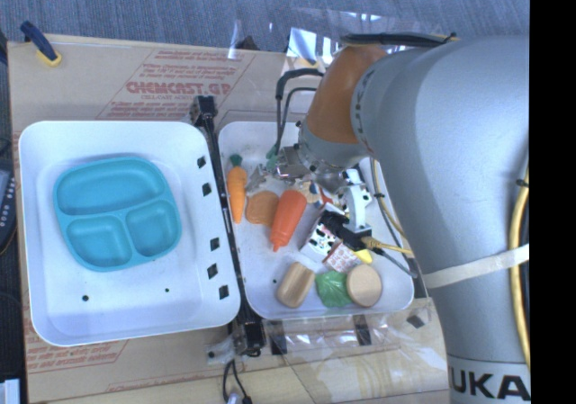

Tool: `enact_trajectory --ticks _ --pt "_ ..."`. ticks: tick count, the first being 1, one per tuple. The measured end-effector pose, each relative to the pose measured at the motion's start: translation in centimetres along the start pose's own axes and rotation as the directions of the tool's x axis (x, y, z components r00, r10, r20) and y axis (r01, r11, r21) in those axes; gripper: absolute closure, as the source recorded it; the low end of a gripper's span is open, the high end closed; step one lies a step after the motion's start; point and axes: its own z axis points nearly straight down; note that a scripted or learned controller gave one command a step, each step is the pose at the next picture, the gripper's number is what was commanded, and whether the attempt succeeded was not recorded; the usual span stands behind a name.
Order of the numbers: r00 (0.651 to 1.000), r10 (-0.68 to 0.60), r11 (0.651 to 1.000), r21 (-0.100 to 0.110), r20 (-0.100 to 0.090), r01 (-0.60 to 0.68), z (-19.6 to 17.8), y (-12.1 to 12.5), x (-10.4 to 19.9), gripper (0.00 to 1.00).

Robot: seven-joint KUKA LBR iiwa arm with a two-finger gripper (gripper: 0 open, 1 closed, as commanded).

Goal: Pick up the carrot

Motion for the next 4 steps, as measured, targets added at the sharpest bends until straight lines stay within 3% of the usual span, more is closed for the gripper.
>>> enact_trajectory --ticks 1,2,3,4 --pt "1.000 0.025 1.000 0.014 0.005 -0.025 0.1 1.4 -0.4 0.00" --pt "0.982 0.186 0.982 -0.007 -0.004 -0.186 -10.3 2.3 6.3 0.00" --pt "0.927 0.376 0.927 0.009 0.000 -0.376 -1.4 -0.2 0.4 0.00" --pt "0.952 0.307 0.952 -0.008 -0.007 -0.307 -10.4 2.7 4.7 0.00"
